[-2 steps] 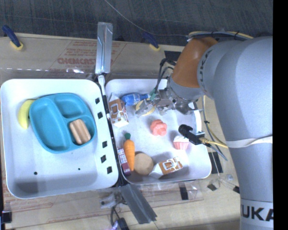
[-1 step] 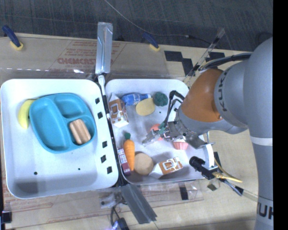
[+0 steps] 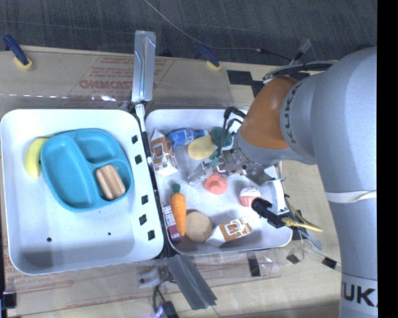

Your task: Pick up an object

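My gripper (image 3: pixel 213 167) is low inside the right bin (image 3: pixel 278 238), reaching in from the right under the orange band. It hovers just above a pink cup-shaped object (image 3: pixel 217 185) and beside a yellow lemon-like piece (image 3: pixel 199 148). Nothing shows between its tips. Around it lie a carrot (image 3: pixel 178 208), a brown potato (image 3: pixel 198 226), a brown-and-white carton (image 3: pixel 160 155), a blue packet (image 3: pixel 184 136), a small pink-and-white cupcake (image 3: pixel 249 195) and a small brown box (image 3: pixel 235 229).
The left bin (image 3: pixel 20 244) holds a blue divided plate (image 3: pixel 76 167) with a brown bread roll (image 3: pixel 110 181) in it, and a banana (image 3: pixel 32 157) at the plate's left. A dark red packet (image 3: pixel 170 221) lies against the right bin's left wall.
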`<state>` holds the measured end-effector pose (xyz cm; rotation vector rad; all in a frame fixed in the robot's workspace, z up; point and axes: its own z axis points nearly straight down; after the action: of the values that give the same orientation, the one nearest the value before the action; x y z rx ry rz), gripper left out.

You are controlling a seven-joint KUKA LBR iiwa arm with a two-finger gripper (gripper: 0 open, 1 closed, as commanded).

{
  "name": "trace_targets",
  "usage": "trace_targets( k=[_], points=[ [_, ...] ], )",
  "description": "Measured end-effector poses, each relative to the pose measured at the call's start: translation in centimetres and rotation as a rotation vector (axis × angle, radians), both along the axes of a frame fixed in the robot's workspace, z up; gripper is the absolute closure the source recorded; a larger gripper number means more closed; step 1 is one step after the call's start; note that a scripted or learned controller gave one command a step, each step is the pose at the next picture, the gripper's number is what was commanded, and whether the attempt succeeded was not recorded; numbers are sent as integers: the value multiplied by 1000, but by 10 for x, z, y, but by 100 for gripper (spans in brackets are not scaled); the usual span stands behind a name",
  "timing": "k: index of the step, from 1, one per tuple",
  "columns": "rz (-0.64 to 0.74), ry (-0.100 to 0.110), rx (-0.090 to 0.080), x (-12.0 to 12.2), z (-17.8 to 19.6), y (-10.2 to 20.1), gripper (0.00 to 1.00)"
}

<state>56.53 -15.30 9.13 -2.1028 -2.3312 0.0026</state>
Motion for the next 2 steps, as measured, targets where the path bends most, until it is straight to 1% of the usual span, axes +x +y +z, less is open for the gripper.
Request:
trace_targets(
  k=[1,2],
  points=[
    [-86,1,0,-40,0,-6,0],
    [-81,1,-1,-39,10,-6,100]
  ],
)
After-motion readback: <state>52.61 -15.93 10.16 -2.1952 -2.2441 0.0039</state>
